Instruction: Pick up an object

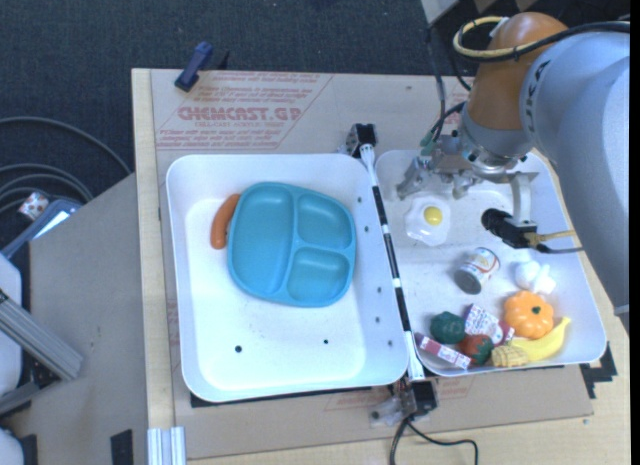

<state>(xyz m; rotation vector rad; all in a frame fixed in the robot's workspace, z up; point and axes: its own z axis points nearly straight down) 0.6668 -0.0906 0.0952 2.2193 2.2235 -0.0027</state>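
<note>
My gripper (434, 185) hangs over the far left corner of the right bin (590, 305), its fingers (406, 186) spread open with nothing between them. Just in front of it lies a white fried-egg toy (430, 220) with a yellow yolk. Further toward the front of that bin are a small grey can (476, 269), a white lump (533, 275), an orange pumpkin (528, 313), a banana (548, 343), a corn cob (508, 355), a green item (449, 327) and a red-and-white packet (481, 320).
The left bin (190, 283) holds a blue divided plate (292, 243) with an orange sausage-shaped toy (222, 221) against its left side. A ridge (385, 243) separates the two bins. A black fitting with a yellow cable (508, 227) reaches over the right bin.
</note>
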